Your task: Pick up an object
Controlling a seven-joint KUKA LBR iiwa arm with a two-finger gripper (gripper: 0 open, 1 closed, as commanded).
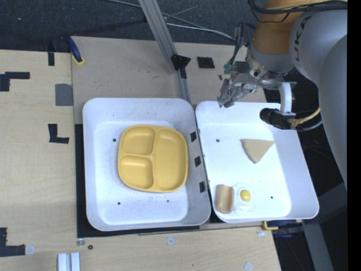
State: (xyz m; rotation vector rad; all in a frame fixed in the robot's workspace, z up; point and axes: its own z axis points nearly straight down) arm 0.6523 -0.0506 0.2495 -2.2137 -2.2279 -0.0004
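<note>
Starting from the near edge, the right bin (293, 168) holds two small pieces close together at about six o'clock on its floor: a tan, rounded block like a bread roll (224, 198) and, just beside it at its three o'clock, a fried egg toy (243, 196), flat white with a glossy yellow dome. Farther in, toward the bin's centre, lies a tan wedge (257, 149), flat and triangular with a matte face, well apart from the other two. The left bin (96, 151) carries a yellow divided plate (153, 157) of smooth moulded plastic with three compartments.

At twelve o'clock over the right bin's far rim hangs the gripper (227, 99), nothing between its fingers; whether they are spread or closed I cannot tell.

Judging by this, the pick is at the approach step, with no object chosen or touched yet. The next move calls for travel toward six o'clock and a descent; the wedge looks the nearest candidate, though its thin, flat form offers little to pinch.
</note>
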